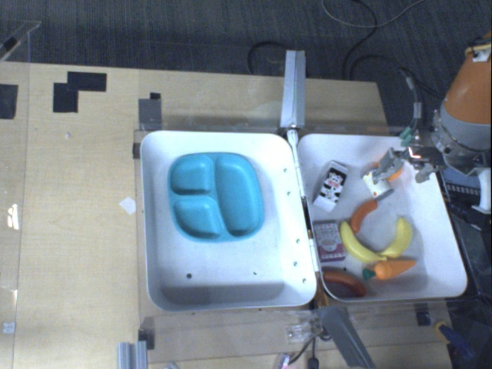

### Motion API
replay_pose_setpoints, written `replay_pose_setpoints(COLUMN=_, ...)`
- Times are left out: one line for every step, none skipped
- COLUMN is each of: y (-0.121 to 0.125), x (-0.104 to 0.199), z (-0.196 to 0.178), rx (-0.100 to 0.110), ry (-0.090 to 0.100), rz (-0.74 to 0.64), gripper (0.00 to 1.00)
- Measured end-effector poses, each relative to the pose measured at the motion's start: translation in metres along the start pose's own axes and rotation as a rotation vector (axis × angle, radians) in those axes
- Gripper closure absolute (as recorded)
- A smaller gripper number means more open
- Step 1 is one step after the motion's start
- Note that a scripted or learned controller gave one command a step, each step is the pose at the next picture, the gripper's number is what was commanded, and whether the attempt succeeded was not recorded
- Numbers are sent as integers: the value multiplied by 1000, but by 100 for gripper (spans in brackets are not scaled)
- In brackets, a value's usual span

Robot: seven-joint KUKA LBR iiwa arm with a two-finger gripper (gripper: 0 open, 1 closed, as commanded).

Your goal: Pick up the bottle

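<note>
One bottle (332, 185) lies in right bin (453, 252) (upper left) | hand (382, 177) just right of it; grip state: cannot tell

Two bins side by side. Left bin (154, 229): just divided tray (217, 194), sitting toward back. Right bin (446, 229): bottle (330, 185) near back-left, gripper (382, 179) right of it, small pouch (328, 241) by divider wall, banana (377, 241) mid-bin, carrot (392, 268) touching banana's front, another carrot (363, 214) behind banana.
</note>
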State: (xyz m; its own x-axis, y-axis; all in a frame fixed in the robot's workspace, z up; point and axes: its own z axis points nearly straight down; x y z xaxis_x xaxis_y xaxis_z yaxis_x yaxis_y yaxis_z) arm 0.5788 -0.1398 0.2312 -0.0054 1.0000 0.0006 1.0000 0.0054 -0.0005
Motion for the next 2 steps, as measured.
replay_pose_setpoints(y=21, x=4, z=104, rx=-19, ry=-5, rz=44, gripper=0)
replay_pose_setpoints(y=22, x=4, z=95, rx=-20, ry=-4, rz=43, gripper=100)
